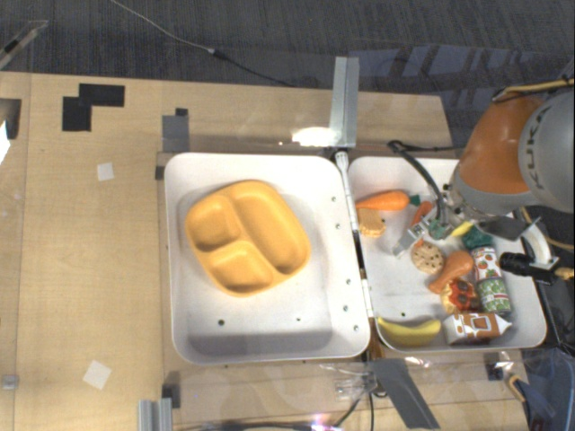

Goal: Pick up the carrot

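The carrot lies unlifted at the far left of the right bin, just beside its left wall. The gripper hovers just right of it among the clutter; whether its jaws are open I cannot tell. The grasp remains undone.

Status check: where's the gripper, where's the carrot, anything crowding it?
Gripper low in right bin, just right of carrot. Carrot lying free near bin's top left. Cookie and packets close by.

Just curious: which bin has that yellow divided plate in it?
The left bin. The yellow plate lies alone there; the right bin holds the carrot and other food.
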`<move>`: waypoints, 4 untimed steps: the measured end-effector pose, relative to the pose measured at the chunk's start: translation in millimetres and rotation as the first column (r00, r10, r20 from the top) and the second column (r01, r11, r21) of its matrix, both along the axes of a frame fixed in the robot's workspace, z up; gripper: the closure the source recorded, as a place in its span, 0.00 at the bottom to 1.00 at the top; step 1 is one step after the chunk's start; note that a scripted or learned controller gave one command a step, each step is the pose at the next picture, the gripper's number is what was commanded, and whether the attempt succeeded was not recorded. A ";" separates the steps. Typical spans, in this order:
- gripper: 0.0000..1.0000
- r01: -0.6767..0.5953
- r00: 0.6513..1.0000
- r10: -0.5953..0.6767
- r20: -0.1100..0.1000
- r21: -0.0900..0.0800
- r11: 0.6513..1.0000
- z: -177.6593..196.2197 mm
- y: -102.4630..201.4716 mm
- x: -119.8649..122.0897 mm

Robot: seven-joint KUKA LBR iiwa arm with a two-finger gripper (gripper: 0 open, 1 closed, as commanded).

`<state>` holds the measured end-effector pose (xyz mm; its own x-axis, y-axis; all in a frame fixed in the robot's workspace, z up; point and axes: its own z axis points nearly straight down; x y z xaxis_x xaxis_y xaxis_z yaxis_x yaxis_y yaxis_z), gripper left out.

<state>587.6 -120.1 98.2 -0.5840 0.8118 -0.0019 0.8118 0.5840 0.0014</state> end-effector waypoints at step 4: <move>0.00 0.545 0.838 -0.545 -0.014 -0.004 0.838 -13.0 32.3 78.5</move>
